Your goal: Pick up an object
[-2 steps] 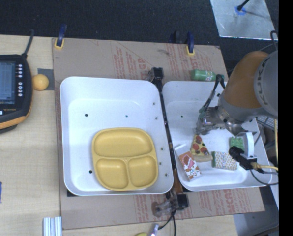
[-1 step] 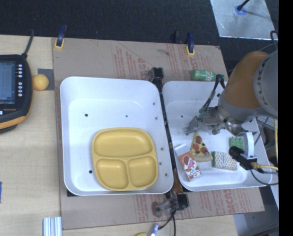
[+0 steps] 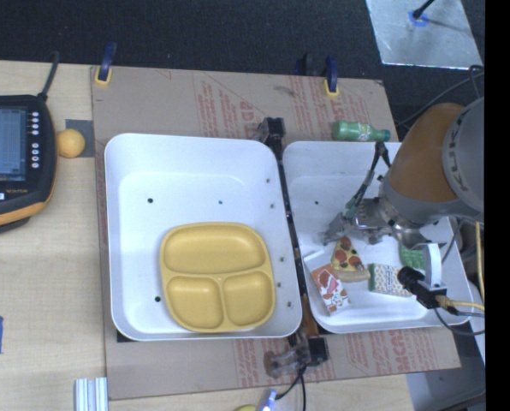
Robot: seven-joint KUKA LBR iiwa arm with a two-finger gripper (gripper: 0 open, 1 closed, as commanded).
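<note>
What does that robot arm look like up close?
The arm is rounded and grey, with a broad orange band above the wrist. Below it sits the gripper, a darker metal piece. Thin black cables run along it, and a black plug with a yellow cable hangs nearby.

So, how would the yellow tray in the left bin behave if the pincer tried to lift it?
The yellow tray looks like moulded plastic, so probably stiff and fairly light for its size. It is wide and lies flat in the left bin, so it is unlikely to roll or tip. Its smooth rounded rim may slip, and a grip at one edge would likely tilt it.
</note>
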